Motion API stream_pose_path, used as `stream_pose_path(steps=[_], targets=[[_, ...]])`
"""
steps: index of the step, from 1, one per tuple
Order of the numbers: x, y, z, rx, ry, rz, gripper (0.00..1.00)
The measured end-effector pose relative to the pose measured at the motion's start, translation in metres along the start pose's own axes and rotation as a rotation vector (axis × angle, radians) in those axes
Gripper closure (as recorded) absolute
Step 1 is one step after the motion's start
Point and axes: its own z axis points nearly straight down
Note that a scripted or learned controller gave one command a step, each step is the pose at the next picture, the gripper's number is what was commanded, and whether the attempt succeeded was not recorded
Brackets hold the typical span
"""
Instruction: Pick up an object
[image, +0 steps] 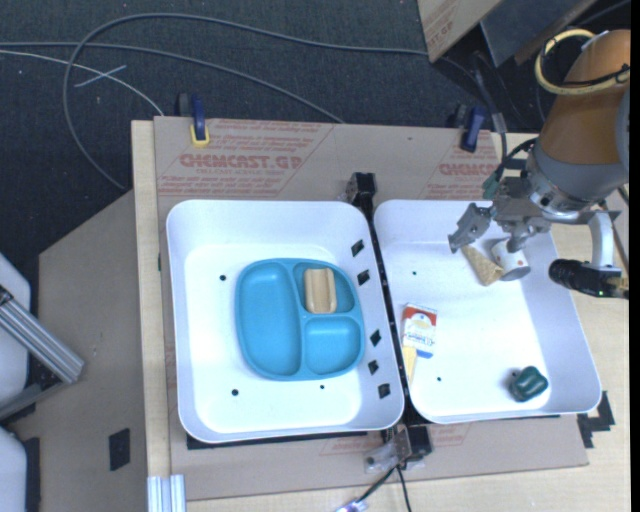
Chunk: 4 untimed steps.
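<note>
White plastic bins sit side by side on the bench (250, 160). The left bin (200, 240) has a blue tray (270, 325) with three compartments, and a tan block (319, 290) lies in the tray's upper right compartment. In the right bin (560, 330) the arm (585, 110) hangs over the upper half, its gripper (492, 238) pointing down. The fingers look spread, with a tan wedge (484, 264) just below them — whether they touch it I cannot tell. A small white cylinder (514, 262) sits beside the wedge. Near the bin's left wall lies a small packet (419, 332), white with red and blue — well apart from the gripper. A dark green lump (528, 382) rests in the lower right corner.
</note>
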Motion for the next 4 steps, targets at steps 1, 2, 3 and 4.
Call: stream_pose_path(steps=[1,2,3,4], targets=[[0.000,0.003,-0.008,-0.014,-0.002,-0.003,0.00],[-0.001,0.007,0.035,-0.010,-0.001,-0.002,0.00],[-0.005,0.001,0.095,-0.009,-0.001,-0.002,0.00],[-0.004,0.001,0.142,-0.010,-0.001,-0.002,0.00]])
